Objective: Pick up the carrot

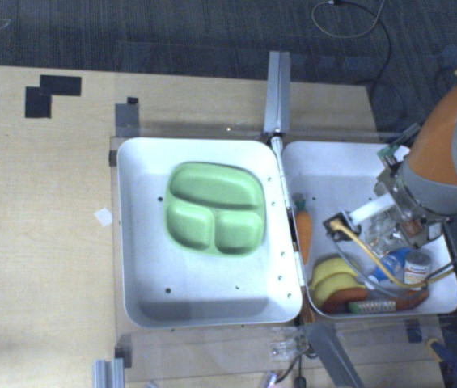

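The carrot (302, 234) is orange with a small green top. It lies lengthwise against the left wall of the right bin (333, 164). My gripper (386, 242) hangs over the right half of that bin, well to the right of the carrot and apart from it. It is just above a blue item (391, 263). Nothing shows between the gripper and the carrot except bare bin floor.
A yellow banana (333, 272) and a reddish-brown item (349, 296) lie at the right bin's front, near the carrot's lower end. A small jar with a pale lid (416, 265) stands by the blue item. The left bin (143, 217) holds a green divided plate (214, 207).
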`<state>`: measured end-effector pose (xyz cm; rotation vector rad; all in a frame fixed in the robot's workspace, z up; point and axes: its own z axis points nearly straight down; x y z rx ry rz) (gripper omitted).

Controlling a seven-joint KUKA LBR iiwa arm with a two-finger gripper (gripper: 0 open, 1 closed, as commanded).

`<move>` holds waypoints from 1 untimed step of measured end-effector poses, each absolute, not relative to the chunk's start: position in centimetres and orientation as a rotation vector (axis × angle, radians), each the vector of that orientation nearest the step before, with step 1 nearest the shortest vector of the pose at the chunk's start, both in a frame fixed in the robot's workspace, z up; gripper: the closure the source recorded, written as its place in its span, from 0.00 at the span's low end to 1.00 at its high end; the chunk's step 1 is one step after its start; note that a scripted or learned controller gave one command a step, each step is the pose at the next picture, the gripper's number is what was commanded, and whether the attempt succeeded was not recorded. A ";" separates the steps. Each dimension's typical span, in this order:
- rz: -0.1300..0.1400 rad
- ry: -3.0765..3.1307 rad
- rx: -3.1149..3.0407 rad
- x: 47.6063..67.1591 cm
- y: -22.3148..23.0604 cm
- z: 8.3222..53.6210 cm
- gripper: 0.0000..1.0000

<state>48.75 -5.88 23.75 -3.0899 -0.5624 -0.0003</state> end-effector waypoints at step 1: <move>-0.002 -0.328 -3.124 52.4 -6.9 21.6 1.00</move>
